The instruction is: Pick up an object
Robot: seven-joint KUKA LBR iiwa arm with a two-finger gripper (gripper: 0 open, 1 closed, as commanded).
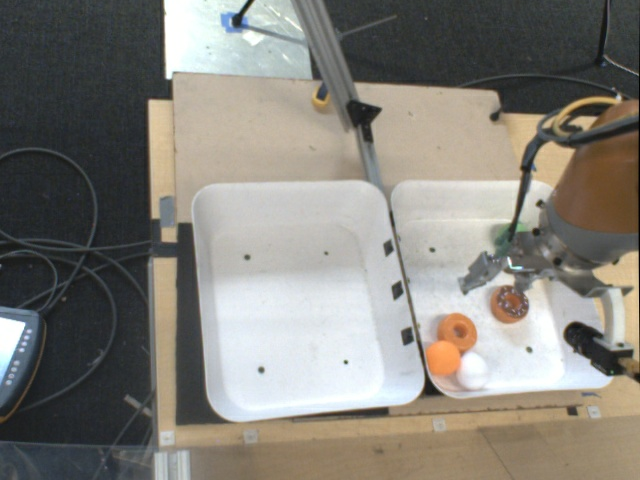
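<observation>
The gripper (487, 268) hung spread and empty beside the brown donut (510, 304); closing there, it risked nudging it toward the orange ring (458, 330).

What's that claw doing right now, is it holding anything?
Gripper: hangs over the right bin, up and left of the brown donut; nothing visible between its fingers, and open or shut cannot be told.

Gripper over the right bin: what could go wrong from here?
1. The gripper hangs over bare floor of the right white bin, apart from every object; closing here probably grabs nothing.
2. The orange ring, orange ball and white ball are bunched together; a grasp there may knock them apart.
</observation>
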